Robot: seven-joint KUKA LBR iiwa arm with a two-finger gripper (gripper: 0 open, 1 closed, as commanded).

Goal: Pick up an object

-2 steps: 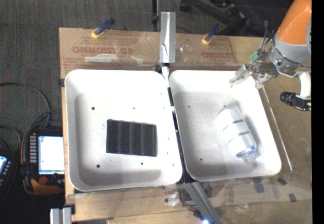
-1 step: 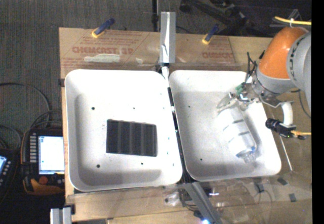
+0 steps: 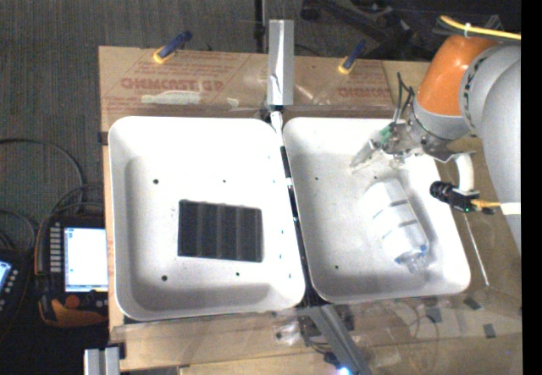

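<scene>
Your fingers (image 3: 373, 153) hang over the upper part of the right bin (image 3: 322, 195), and you cannot tell whether they are spread or closed, since they blur into the white floor. Just below them lies a clear plastic bottle (image 3: 396, 225), on its side, slanting toward the bin's lower right corner, ribbed along its body with its cap end lowest. It is see-through and pale against the bin. The left bin (image 3: 135, 195) holds a dark, ridged rectangular block (image 3: 220, 231) lying flat. Both bins sit on your desk (image 3: 212, 85).
</scene>
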